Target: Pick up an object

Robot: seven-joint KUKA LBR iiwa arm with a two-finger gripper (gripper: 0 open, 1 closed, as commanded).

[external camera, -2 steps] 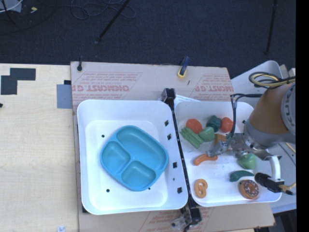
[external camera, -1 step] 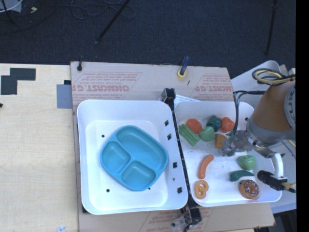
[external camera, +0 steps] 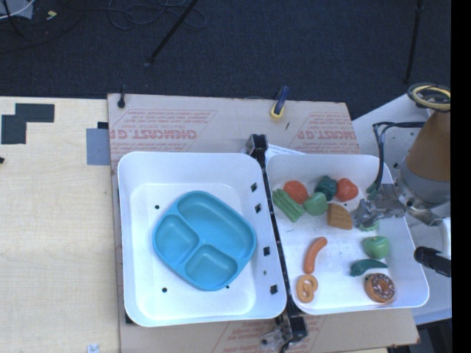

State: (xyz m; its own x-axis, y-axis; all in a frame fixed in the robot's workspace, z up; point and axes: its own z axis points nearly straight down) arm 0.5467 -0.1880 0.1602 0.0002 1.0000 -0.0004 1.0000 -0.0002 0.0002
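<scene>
We see the gripper (external camera: 368,215) low over the right bin (external camera: 412,300), its opening impossible to tell; the nearest piece, a green apple (external camera: 377,246), lies at five o'clock, just beside it.

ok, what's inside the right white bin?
The right white bin holds plastic toy food: a sausage, pretzel, chocolate doughnut, green apple, tomato and other pieces. The gripper reaches in at its right side, covering whatever lies under it.

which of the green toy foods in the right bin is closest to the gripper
The green apple, just below the gripper near the bin's right wall. The other green pieces lie farther off to the left.
</scene>
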